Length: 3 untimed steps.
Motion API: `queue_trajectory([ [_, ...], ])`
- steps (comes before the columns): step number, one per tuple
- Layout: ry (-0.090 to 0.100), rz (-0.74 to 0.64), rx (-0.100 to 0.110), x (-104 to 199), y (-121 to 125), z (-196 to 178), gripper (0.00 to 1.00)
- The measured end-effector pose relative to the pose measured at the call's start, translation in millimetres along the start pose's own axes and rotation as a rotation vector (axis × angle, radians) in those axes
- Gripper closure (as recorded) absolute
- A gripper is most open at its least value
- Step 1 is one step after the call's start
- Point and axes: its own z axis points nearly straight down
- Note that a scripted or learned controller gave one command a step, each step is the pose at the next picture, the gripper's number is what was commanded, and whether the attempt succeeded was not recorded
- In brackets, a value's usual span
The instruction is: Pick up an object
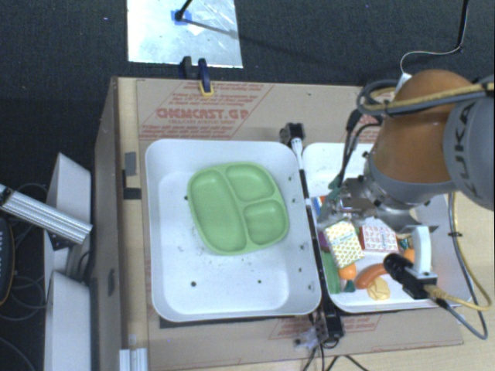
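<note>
Green divided tray point(236, 207) in left bin point(174, 284) — cardboard sheet point(209, 110) beneath, foil square point(184, 22) beyond

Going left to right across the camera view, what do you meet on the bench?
Left bin → green tray → yellow patterned box → red-and-white box → arm's orange band.

Arm point(418, 145) overhangs crowded right bin point(325, 161); left bin point(166, 230) open.
</note>
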Motion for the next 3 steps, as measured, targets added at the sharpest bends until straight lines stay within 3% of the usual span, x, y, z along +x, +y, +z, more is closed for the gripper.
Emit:
queue_trajectory([
  [1,0.001,-0.003,0.001,43.8,1.6,-0.7,1.0],
  [2,-0.001,0.0,0.002,-14.7,-0.5,22.3,1.0],
  [3,0.001,-0.002,0.002,20.1,-0.7,26.5,1.0],
])
